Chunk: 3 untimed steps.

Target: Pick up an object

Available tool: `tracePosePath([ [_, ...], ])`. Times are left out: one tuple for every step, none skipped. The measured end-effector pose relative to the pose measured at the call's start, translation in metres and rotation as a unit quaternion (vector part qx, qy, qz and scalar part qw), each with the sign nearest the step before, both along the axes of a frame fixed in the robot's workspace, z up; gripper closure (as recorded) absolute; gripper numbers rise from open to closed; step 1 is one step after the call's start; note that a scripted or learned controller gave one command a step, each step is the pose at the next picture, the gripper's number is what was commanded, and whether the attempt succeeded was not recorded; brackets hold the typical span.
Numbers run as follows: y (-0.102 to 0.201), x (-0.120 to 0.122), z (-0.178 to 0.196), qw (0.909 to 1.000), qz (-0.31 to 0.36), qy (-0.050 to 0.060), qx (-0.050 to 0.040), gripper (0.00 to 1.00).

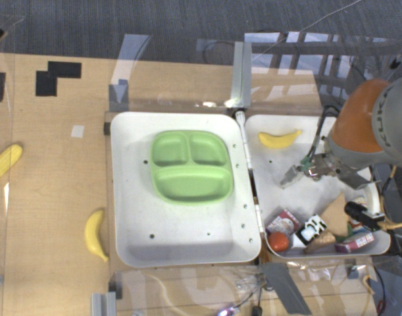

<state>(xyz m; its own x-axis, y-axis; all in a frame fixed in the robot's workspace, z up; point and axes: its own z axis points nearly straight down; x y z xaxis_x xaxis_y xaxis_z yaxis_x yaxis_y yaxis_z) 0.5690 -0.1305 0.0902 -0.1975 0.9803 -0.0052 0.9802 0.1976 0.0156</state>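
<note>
The gripper (294, 175) hangs over the right bin (279, 160); a banana (278, 138) lies in that bin just behind it; a heap of small objects (312, 232) sits in front of it and to its right; to its left, the left bin (128, 196) holds a divided tray (189, 166); two more bananas (95, 234) (3, 162) lie on the bench (49, 196) far to its left.

Bare floor mid right bin (279, 196) between banana (278, 139) behind and object clutter (309, 232) along front wall
</note>
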Motion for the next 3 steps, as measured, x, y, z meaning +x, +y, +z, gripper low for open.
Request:
tracePosePath([
  [-0.031, -0.017, 0.0, 0.9952, 0.098, 0.0, -0.0012, 0.0],
  [0.002, 0.062, -0.001, 0.9809, 0.194, 0.001, -0.002, 0.0],
  [0.03, 0.097, -0.002, 0.9786, 0.205, 0.014, -0.0029, 0.0],
])
